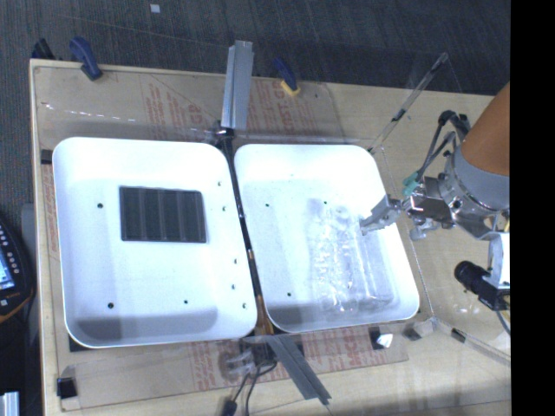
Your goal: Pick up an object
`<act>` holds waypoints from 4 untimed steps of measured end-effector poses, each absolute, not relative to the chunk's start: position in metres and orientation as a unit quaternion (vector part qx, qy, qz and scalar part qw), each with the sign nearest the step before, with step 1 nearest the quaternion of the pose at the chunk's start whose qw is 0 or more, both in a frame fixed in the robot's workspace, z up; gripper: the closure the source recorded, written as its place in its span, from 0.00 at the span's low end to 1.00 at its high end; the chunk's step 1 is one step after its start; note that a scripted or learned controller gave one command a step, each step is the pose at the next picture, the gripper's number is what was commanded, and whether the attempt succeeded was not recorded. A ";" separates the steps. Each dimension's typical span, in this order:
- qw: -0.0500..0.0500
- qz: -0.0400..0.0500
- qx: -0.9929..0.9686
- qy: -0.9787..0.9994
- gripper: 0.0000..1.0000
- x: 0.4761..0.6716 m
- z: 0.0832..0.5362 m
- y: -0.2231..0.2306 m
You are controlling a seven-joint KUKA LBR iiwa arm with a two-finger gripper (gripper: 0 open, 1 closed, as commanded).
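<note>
A clear plastic bottle (342,263) lies lengthwise in the right bin (277,232), toward its right side. In the middle of the left bin (78,232) a dark grey ribbed rectangular block (163,214) lies flat. My gripper (375,218) reaches in from the right over the right bin's right rim, just above and to the right of the bottle's upper end. It holds nothing that I can see.
A metal post (238,85) stands at the back between the bins, and blue clamps (87,59) grip the bench's far edge. Cables and a black part (477,280) hang by the arm at the right. A bracket (290,371) sits at the front.
</note>
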State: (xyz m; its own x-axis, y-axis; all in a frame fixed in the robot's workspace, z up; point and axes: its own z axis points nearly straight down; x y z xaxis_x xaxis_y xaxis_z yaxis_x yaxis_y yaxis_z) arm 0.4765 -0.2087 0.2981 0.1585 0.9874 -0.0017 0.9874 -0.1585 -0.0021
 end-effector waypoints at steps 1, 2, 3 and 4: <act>-0.002 0.000 -0.703 -0.711 0.00 0.478 0.310 -0.204; 0.001 0.001 -0.697 -0.717 0.00 0.477 0.299 -0.210; 0.001 0.001 -0.681 -0.732 0.00 0.477 0.288 -0.209; 0.000 0.000 -0.684 -0.730 0.00 0.477 0.300 -0.211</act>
State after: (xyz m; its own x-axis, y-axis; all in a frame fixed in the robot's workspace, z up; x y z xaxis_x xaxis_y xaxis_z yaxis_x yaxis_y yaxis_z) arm 0.4769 -0.2109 0.3000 -0.0646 0.9979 -0.0003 0.9979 0.0646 -0.0007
